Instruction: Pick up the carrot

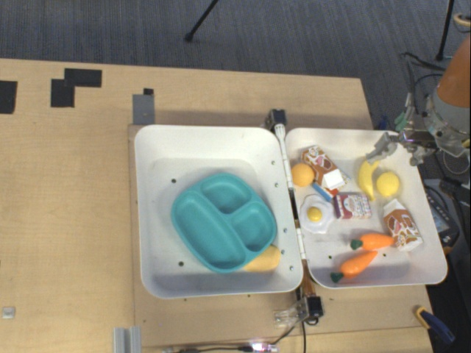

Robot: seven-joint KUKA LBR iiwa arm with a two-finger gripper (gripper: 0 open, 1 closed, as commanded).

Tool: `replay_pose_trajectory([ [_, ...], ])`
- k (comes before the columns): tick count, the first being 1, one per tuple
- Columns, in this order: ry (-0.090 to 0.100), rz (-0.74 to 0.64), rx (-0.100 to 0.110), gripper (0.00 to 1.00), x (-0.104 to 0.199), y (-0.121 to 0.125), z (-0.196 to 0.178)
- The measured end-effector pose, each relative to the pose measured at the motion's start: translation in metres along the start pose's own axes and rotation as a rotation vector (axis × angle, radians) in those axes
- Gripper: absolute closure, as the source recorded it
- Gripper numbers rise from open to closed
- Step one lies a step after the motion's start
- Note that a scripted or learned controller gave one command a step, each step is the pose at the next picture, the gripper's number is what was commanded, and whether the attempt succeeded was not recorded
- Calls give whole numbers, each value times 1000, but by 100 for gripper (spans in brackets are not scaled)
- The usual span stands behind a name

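two carrots (377, 241) lie near the right bin (434, 271)'s front wall. the gripper (394, 144) hovers over the far rim, well apart; whether it is spread or closed cannot be told, and nothing shows in its grasp.

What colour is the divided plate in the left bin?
Teal, seen clearly in the camera view: the divided plate.

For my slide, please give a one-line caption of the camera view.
Gripper at the right bin's far edge near the banana; two carrots lie at its near side.
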State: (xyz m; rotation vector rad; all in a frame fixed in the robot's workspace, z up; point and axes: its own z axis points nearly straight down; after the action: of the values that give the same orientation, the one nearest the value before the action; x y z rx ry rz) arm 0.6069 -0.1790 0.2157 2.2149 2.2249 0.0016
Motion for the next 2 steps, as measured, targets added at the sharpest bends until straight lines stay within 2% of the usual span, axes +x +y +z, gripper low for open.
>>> replay_pose_trajectory([
  [1, 1, 6, 2, 0, 40, -65, 33],
  [2, 0, -126, -3, 0, 41, -118, 129],
])
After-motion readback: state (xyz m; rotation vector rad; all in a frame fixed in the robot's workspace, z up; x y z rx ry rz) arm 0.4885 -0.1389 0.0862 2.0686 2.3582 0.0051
